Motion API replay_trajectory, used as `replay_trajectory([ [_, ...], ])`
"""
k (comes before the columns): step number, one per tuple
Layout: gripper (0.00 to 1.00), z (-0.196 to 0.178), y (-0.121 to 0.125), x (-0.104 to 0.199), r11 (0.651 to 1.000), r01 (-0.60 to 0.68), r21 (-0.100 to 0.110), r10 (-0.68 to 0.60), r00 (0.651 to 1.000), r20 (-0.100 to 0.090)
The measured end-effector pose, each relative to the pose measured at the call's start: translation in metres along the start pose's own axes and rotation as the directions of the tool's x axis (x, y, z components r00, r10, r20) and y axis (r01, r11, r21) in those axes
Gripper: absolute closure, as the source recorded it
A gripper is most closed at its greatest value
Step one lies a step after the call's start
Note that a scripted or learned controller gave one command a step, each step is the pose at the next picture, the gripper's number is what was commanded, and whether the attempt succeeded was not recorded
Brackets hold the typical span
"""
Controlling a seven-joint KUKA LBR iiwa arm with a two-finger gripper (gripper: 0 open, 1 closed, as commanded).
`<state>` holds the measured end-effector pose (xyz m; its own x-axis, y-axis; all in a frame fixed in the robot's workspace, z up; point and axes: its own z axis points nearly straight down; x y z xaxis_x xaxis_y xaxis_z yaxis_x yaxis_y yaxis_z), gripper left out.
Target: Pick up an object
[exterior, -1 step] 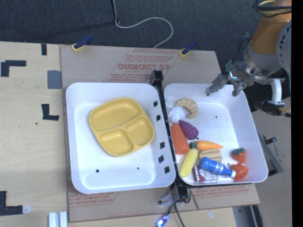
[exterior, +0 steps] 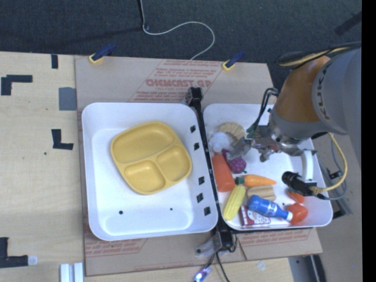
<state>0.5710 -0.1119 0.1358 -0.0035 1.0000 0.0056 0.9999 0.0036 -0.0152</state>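
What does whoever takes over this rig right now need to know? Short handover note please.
Gripper: low over the upper part of the right bin, among the toys; whether it has anything can't be told from this view.
Right bin contents: purple toy just below the gripper, orange cylinder, carrot, corn cob, blue bottle, white fluffy ball.
Left bin: yellow divided plate.
Done: arm has reached the pile.
Left: confirm a grasp and lift one object.
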Motion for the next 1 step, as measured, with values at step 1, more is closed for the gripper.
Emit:
replay_trajectory([
  [1,0.00,0.0299,-0.0177,0.0098,0.999,-0.005,-0.036,0.005,1.000,0.011],
])
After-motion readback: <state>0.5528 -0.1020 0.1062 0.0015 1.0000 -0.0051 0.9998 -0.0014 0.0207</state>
